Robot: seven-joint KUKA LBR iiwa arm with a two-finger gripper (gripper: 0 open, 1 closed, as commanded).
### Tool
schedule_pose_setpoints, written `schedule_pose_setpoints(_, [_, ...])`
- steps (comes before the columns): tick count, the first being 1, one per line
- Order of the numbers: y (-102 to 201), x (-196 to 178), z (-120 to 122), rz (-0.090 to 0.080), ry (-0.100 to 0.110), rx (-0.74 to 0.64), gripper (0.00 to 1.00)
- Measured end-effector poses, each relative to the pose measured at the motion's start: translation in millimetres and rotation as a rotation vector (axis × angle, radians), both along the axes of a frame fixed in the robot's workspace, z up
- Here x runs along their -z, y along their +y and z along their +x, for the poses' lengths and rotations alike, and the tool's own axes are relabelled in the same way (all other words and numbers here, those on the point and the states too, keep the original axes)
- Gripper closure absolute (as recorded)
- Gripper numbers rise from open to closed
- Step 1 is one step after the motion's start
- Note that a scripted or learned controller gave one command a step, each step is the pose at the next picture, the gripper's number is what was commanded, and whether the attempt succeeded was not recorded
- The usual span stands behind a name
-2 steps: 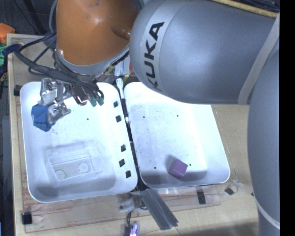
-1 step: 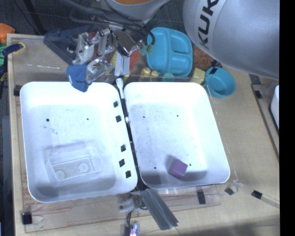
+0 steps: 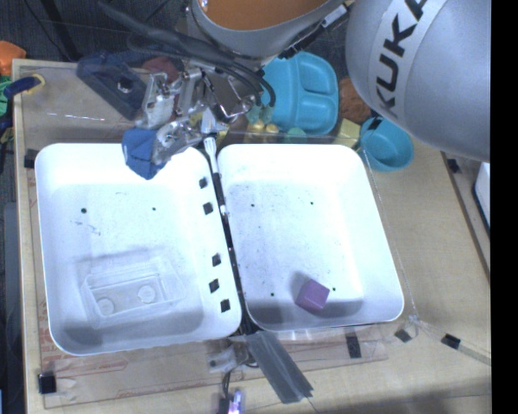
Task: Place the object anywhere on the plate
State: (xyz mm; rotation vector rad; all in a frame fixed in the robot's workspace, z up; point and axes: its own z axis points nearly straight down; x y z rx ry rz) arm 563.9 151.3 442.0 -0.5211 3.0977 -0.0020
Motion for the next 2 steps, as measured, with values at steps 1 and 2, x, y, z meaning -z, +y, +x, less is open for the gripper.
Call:
schedule_pose_setpoints(1, [46, 127, -61, -0.001, 0.003, 0.129, 1.00])
schedule_pose_setpoints(2, [-21, 14, -24, 0.001, -0.004, -0.066, 1.00])
